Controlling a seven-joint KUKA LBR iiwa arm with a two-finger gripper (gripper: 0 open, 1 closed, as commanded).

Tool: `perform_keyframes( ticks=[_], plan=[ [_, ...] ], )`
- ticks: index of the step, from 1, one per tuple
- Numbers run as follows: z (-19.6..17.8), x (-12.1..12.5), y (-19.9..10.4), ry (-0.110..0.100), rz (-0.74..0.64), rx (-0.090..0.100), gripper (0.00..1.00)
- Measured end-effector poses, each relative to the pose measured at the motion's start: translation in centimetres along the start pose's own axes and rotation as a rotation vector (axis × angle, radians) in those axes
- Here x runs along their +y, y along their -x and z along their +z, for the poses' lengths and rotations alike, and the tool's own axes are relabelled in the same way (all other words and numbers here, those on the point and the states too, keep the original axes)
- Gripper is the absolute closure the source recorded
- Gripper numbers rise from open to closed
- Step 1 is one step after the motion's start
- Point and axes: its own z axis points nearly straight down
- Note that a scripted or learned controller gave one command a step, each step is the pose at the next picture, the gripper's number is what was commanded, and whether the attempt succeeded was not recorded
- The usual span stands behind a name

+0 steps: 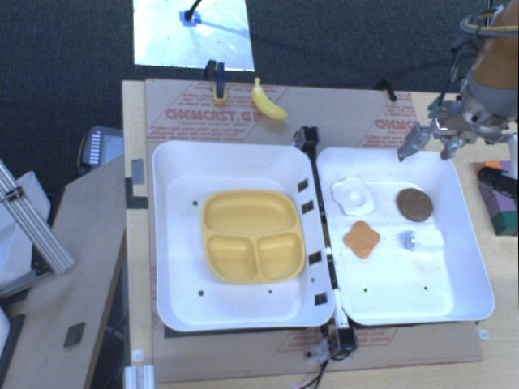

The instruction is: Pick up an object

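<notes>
Approach step: gripper (425, 143) above right bin's (466, 294) far rim, fingers spread, nothing between them. Brown cookie (414, 204) in right bin, just below. Next: descend over cookie, then pinch.

At three o'clock the frame edge cuts off the arm (495, 63) from my view. The small grey object (408, 239) in the right bin (470, 298) is too small to identify.

A yellow divided tray (250, 237) lay in the left bin (174, 177). The gripper (427, 146), fingers spread, hovered at the right bin's (470, 290) one o'clock edge, above a brown disc (414, 204).
</notes>
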Motion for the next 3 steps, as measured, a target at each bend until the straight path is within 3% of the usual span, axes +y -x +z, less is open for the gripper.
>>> perform_keyframes(
  ticks=[1,3],
  plan=[
    [-0.9,0.2,-0.1,0.013,-0.003,-0.002,0.0],
    [9.5,0.5,0.1,0.01,-0.002,-0.002,0.0]
  ],
)
